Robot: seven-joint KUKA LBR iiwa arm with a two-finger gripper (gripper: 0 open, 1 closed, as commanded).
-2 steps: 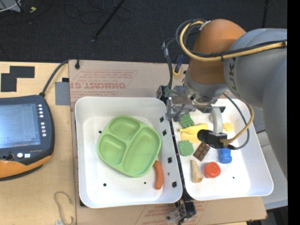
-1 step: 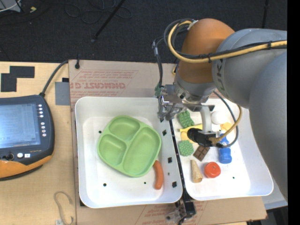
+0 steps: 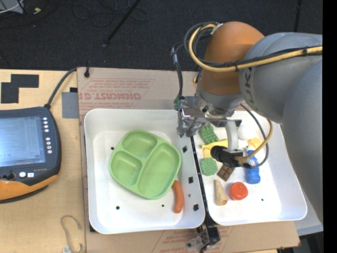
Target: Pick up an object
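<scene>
My gripper hangs under the orange wrist band, low over the far left corner of the right bin, close to the wall between the two bins. Right beside it lies a green knobbly piece. A second green knobbly piece lies nearer the front, with a yellow piece between them. The same bin holds a brown block, a beige cone, a red round thing, a blue thing and a white thing. Nothing shows between the fingers.
The left bin holds a green divided plate and an orange sausage-shaped thing near its right wall. A tablet pendant lies on the bench at the far left. The big grey arm covers the right bin's far right part.
</scene>
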